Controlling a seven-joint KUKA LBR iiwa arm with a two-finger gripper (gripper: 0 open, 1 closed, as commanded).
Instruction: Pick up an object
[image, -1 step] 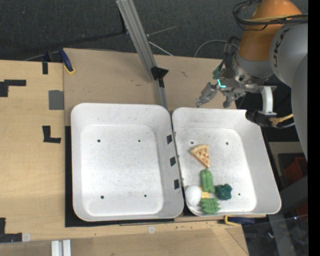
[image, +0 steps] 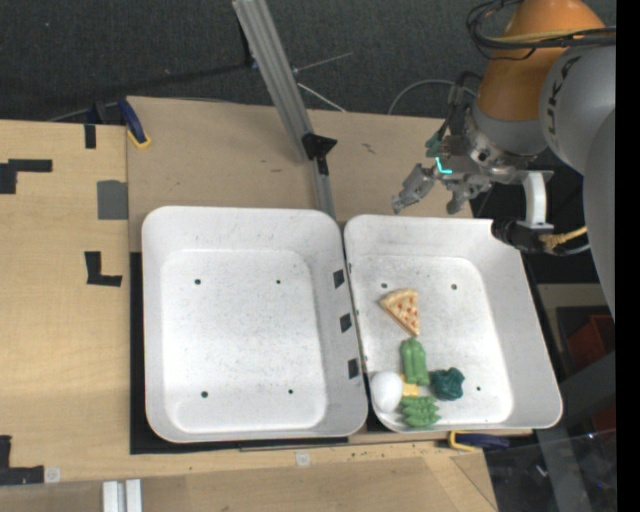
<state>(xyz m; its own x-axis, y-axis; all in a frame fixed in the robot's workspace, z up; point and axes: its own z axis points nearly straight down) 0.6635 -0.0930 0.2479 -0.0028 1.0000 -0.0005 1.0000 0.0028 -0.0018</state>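
Observation:
In the right bin (image: 505, 268), several small toys lie near the front. A pizza slice (image: 401, 310) sits in the middle. Below it a green pickle-like piece (image: 414, 362) stands beside a dark teal lump (image: 447, 383). At the front rim lie a white egg (image: 386, 388) and a light green leafy piece (image: 420, 410). My gripper (image: 432, 198) hangs above the bin's back rim, well away from the toys, open with nothing between its fingers.
The left bin (image: 165, 300) lies beside the right one, sharing a middle ridge (image: 342, 300). A slanted metal pole (image: 285, 85) stands behind the bins. The arm's orange band (image: 530, 50) and cables sit at the upper right.

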